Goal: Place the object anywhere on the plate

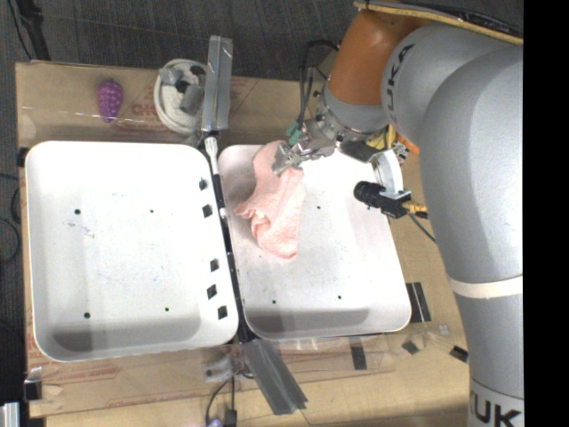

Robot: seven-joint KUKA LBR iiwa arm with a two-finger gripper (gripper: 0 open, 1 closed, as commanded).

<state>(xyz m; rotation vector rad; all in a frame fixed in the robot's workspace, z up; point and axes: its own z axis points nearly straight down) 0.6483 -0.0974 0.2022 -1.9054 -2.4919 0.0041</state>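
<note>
Your end effector (pixel 291 157) sits low at the far edge of the right bin (pixel 364 265), right on the top end of the pink cloth (pixel 276 205). The metal fingers look pinched onto that upper corner, so call it clamped on the cloth, though the fold hides part of the contact. The cloth hangs down and toward the near left from that pinch, bunched and draped across the bin floor, which reads as a lift just starting: one corner up, the rest trailing. Below the end effector, then, and touching it at the top. The left bin (pixel 116 247) waits across the divider. I can't pick out a plate for you from here. Beyond the bins, on the tabletop (pixel 53 96), a purple toy (pixel 109 99) and a white coil (pixel 180 94) sit well apart from the action.
</note>
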